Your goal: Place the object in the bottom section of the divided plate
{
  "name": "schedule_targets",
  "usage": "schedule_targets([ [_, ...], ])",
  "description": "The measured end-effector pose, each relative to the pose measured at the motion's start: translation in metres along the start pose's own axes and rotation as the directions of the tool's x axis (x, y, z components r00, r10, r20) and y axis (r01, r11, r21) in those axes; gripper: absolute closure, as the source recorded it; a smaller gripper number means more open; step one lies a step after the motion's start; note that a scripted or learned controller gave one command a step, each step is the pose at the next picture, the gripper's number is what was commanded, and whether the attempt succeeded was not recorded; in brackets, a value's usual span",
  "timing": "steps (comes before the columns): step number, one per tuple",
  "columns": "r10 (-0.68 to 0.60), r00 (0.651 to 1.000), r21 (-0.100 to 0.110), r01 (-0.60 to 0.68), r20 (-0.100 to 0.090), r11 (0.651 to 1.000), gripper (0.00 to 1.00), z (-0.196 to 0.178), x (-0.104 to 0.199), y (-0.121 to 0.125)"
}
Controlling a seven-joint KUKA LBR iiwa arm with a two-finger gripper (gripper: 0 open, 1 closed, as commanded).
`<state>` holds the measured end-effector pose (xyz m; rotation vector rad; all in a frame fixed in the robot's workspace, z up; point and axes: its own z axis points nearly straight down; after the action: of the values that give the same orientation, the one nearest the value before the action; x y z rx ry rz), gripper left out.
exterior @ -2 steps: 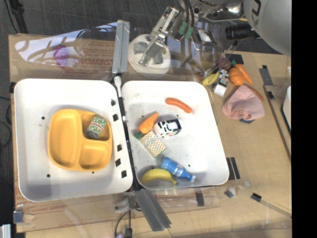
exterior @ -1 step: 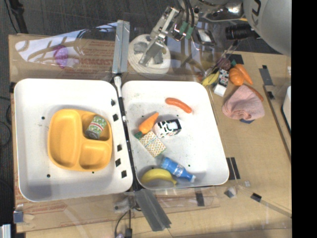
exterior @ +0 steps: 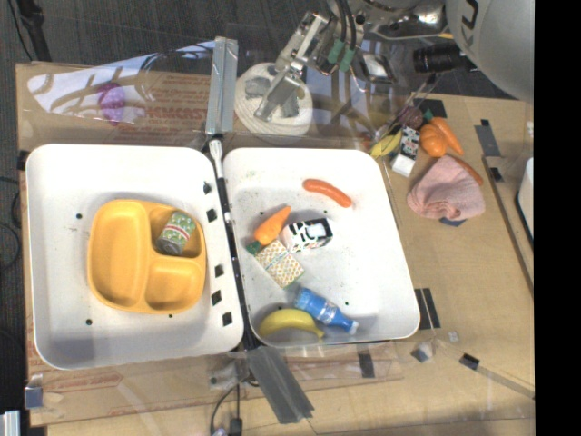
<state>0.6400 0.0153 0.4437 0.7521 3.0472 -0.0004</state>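
looks like a fresh pick: gripper (exterior: 283, 87) parked up at 12 o'clock, can't tell its state, small green-labelled can (exterior: 178, 232) already in yellow divided plastic plate (exterior: 116, 262), upper-right pocket, so aim for the bottom pocket around 5 o'clock.

Two white bins (exterior: 54, 334) (exterior: 381, 243), one yellow plate (exterior: 113, 271), one can (exterior: 178, 233), two carrots (exterior: 270, 224) (exterior: 442, 137), two bananas (exterior: 289, 323) (exterior: 387, 143), one sausage (exterior: 327, 191), one bottle (exterior: 324, 310).

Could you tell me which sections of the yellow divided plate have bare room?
The yellow divided plate has its large left section and its bottom section bare. The upper right section is taken by a small can. The right bin is crowded through its middle.
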Motion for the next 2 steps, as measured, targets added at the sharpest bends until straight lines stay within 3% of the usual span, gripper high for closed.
schedule_targets([
  [2, 0.000, 1.000, 0.000, 0.000, 0.000, 1.000, 0.00, 0.0000, 0.0000, 0.0000],
])
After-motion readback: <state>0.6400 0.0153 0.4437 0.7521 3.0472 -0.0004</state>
